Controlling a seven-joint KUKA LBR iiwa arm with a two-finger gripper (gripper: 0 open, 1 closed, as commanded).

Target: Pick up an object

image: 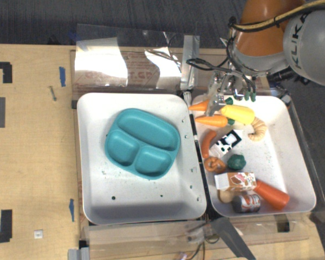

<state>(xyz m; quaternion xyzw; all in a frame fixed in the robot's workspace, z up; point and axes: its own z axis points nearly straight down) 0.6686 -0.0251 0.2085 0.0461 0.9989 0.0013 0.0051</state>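
Observation:
My gripper [221, 95] hangs over the far left corner of the right bin [298, 145], just above a pile of toy food. Under it lie two orange carrots [211, 121] and a yellow corn-like piece [237, 113]. A small orange piece [198, 107] sits at the bin's rim right beside the gripper. Whether anything is held cannot be made out. Further down the bin lie a reddish sausage [208, 142], a black-and-white tag block [228, 141], a dark green lump [236, 162], a small carton [235, 180], a can [246, 202] and a long orange carrot [271, 194].
The left bin [92, 188] holds a teal divided plate [142, 142]. A tan pretzel-like ring [257, 129] lies right of the yellow piece. The arm's orange band and grey wrist [271, 20] loom over the right bin's far edge. A clear plastic sheet [130, 64] stands behind the left bin.

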